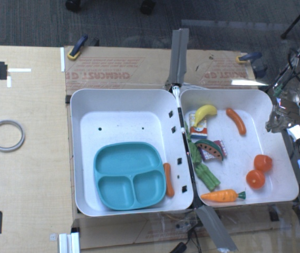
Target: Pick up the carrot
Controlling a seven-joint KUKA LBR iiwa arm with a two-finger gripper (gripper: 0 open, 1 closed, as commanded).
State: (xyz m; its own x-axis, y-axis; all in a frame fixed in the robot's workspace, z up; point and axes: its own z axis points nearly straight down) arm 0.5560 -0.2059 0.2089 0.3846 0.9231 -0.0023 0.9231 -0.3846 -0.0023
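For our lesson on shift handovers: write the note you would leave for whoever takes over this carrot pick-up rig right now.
Pincer: at the right bin's outer rim, holding nothing visible; finger state unclear.
Carrot: lying near the right bin's front wall, beside the green vegetable, two tomatoes farther right.
Done: nothing; carrot not yet picked up.
Left: move to the carrot, grasp, lift.
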